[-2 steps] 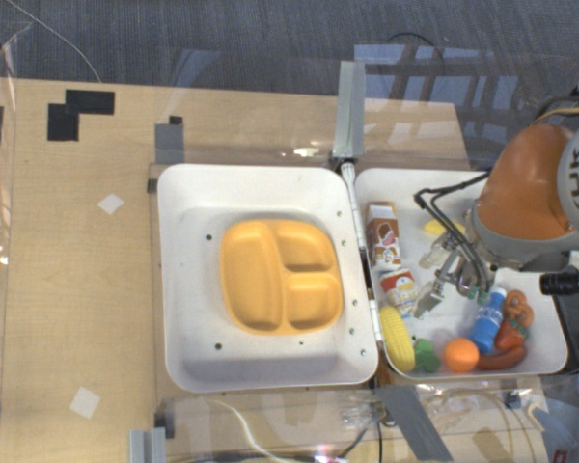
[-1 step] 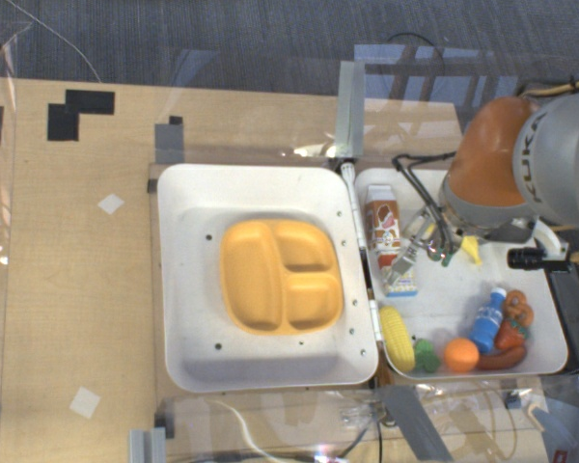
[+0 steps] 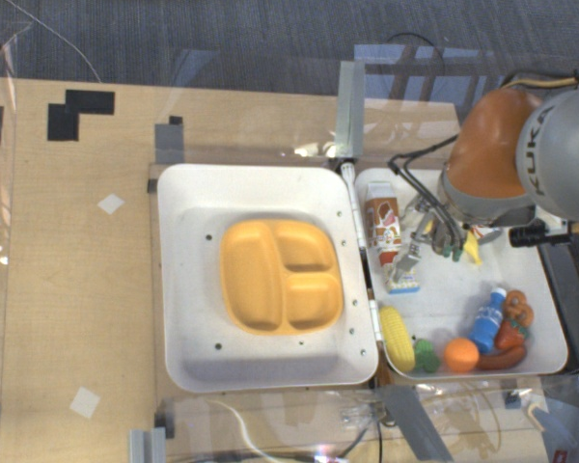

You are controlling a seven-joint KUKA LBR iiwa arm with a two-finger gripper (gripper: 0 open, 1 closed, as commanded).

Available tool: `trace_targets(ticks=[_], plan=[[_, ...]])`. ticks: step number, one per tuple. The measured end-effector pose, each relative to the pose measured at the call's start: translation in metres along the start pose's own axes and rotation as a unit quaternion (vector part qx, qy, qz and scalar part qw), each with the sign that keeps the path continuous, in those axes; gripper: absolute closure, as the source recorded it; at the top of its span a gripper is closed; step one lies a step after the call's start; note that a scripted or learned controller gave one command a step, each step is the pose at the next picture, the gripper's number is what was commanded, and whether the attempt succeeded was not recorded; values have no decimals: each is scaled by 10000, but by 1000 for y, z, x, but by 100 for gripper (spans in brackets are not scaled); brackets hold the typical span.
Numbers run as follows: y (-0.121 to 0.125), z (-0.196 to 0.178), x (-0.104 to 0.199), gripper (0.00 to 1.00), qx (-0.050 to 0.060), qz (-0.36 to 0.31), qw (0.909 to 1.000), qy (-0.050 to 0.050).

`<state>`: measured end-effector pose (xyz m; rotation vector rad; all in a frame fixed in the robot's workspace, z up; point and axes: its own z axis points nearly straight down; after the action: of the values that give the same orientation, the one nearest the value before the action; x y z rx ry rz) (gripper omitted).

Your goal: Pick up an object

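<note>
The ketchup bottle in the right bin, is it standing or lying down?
Lying down: the ketchup bottle rests lengthwise along the right bin's left wall.

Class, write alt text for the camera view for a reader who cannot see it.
A grey and orange robot arm reaches from the right, its claw low over the right bin, which holds a ketchup bottle, corn, an orange and other toy foods. The left bin holds a yellow divided tray.

A yellow divided tray [image 3: 280, 276] lies in the left bin [image 3: 188, 258]. Black tape marks [image 3: 77, 111] sit on the wooden bench [image 3: 68, 287], near its far left corner.
</note>
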<state>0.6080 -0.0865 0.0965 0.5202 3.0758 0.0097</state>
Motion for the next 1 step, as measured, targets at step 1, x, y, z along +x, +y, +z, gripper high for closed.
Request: trace_targets(ticks=[1], plan=[[2,-13,-4,100,-9,-27,10000,-65]])
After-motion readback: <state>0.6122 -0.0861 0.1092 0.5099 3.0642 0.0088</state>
